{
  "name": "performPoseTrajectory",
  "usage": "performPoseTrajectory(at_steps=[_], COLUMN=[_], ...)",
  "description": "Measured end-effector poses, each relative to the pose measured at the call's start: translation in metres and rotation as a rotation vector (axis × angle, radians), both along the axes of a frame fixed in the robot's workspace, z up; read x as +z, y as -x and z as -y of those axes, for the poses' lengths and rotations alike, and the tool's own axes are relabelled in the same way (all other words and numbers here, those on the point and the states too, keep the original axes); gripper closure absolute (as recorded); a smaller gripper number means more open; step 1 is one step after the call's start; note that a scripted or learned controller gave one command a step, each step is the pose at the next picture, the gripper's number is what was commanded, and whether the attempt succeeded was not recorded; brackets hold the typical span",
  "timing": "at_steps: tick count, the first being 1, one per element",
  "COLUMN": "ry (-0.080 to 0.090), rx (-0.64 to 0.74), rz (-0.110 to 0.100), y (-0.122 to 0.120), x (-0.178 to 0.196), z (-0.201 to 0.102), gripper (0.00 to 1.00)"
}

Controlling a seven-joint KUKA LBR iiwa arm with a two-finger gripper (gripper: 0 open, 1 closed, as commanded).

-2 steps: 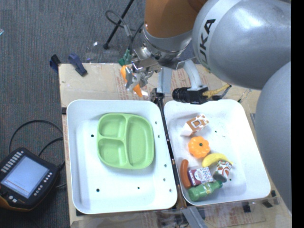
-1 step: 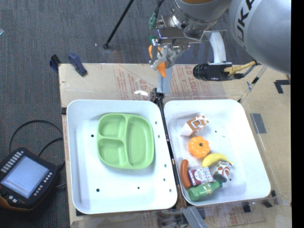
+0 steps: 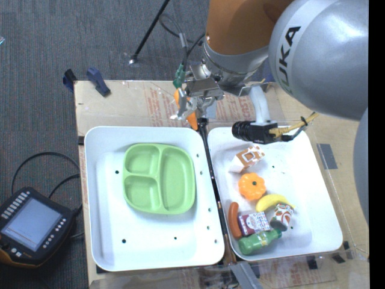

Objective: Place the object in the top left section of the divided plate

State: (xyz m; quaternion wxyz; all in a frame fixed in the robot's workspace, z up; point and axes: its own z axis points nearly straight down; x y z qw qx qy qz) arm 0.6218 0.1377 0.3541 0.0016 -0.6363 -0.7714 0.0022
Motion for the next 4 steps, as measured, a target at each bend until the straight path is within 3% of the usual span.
performPoseTrajectory(at_steps=[1,2,3,4], ry=[0.0,0.0,-0.002,-0.001], rx=[-0.084,0.189,0.425,0.192], rz=[0.002,0.0,0.003,0.001], y=[-0.022,0.01,0.053,-0.001], x=[0.082,0.022,0.071,0.081], z=[-0.023,-0.08,-0.09,-0.002], gripper=[1.0,1.0,1.0,1.0])
